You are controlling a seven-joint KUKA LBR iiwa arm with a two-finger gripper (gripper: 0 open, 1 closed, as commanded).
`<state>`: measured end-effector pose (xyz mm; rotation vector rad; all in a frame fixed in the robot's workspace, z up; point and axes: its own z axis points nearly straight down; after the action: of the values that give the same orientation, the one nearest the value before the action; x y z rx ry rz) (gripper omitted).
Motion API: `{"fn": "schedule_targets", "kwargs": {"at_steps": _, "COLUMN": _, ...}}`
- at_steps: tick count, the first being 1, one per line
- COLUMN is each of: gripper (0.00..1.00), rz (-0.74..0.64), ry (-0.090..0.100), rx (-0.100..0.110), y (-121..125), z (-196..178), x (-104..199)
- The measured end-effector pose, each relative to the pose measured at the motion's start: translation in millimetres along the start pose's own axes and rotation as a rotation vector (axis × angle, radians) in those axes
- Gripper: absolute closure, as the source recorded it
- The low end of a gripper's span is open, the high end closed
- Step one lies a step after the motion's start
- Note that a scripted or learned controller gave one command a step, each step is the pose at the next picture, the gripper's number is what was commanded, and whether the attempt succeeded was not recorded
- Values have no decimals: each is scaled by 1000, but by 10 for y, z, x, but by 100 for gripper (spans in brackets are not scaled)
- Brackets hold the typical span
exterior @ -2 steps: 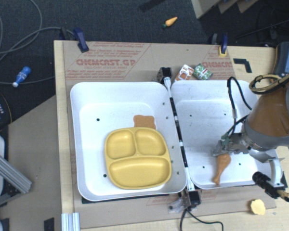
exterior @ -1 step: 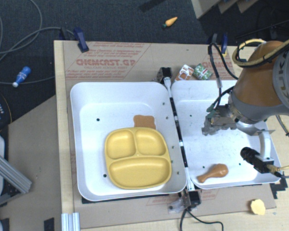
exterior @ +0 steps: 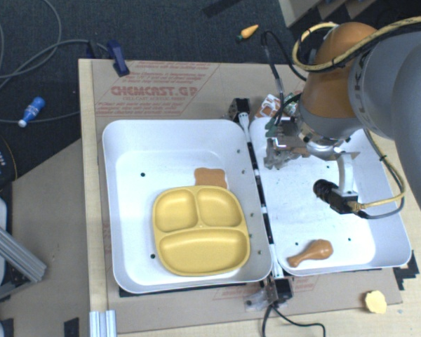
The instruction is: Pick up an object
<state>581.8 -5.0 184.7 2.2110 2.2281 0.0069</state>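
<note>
The gripper hangs over the right bin near the divider; I cannot tell its state. A drumstick lies well below it, a yellow tray down-left in the left bin.

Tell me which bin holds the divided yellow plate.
The left bin: the plate fills its near half. The right bin holds a drumstick instead.

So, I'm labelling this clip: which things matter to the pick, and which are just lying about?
Job:
yellow three-compartment plastic tray
tan toast-shaped piece
brown drumstick-shaped toy
gripper

Lying about:
blue-and-white bottle
blue clip
yellow lump
</note>
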Motion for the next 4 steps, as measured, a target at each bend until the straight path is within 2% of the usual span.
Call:
{"fn": "schedule_targets", "kwargs": {"at_steps": 1, "gripper": 0, "rz": 7, "ry": -2, "rx": 5, "y": -28, "z": 1, "x": -45}}
{"fn": "schedule_targets", "kwargs": {"at_steps": 2, "gripper": 0, "rz": 11, "ry": -5, "rx": 0, "y": 368, "z": 0, "x": -550}}
{"fn": "schedule_targets", "kwargs": {"at_steps": 3, "gripper": 0, "rz": 11, "ry": -2, "rx": 12, "y": 655, "z": 1061, "x": -894}}
{"fn": "schedule_targets", "kwargs": {"at_steps": 4, "gripper": 0, "rz": 6, "ry": -3, "rx": 1, "y": 845, "z": 1001, "x": -905}}
